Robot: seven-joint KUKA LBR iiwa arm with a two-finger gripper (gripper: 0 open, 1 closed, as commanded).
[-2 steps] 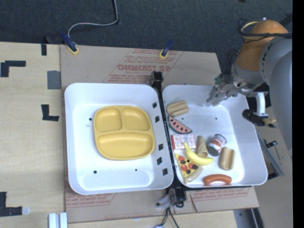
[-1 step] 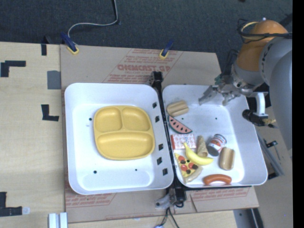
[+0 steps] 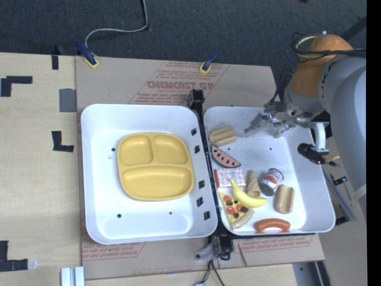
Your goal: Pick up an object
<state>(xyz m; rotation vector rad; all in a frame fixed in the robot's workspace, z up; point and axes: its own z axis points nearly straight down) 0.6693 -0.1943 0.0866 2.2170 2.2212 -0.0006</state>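
I see the arm [image 3: 333, 82] coming in from the right, its orange band sitting above the far right corner of the right bin [image 3: 309, 219]. The end effector [image 3: 262, 126] hangs over the far part of that bin, its fingers spread fairly wide with nothing between them. It points left toward the toy bread roll [image 3: 222, 136], which lies just beside it near the bin's far left corner, apart from the fingertips.

The rest of the toy food is grouped in the near half of the right bin. A watermelon slice [image 3: 225, 158] lies just nearer than the roll, along the left wall. Below it I can make out a small red and white packet [image 3: 229, 177], with a banana [image 3: 247, 197] overlapping its near edge. An ice cream cone [image 3: 253, 183] stands just right of the packet, touching a small can [image 3: 271, 180]. A hot dog bun [image 3: 284, 198] lies right of the banana. A pizza slice [image 3: 235, 210] sits at the near left, and a sausage [image 3: 272, 224] rests close to the near wall.

The left bin [image 3: 98, 159] holds a yellow divided plate [image 3: 156, 165], lying flat near its middle. Both bins sit on a cardboard sheet [image 3: 172, 82] on the desk [image 3: 33, 159], clamped at its far edge by two clips [image 3: 88, 56].
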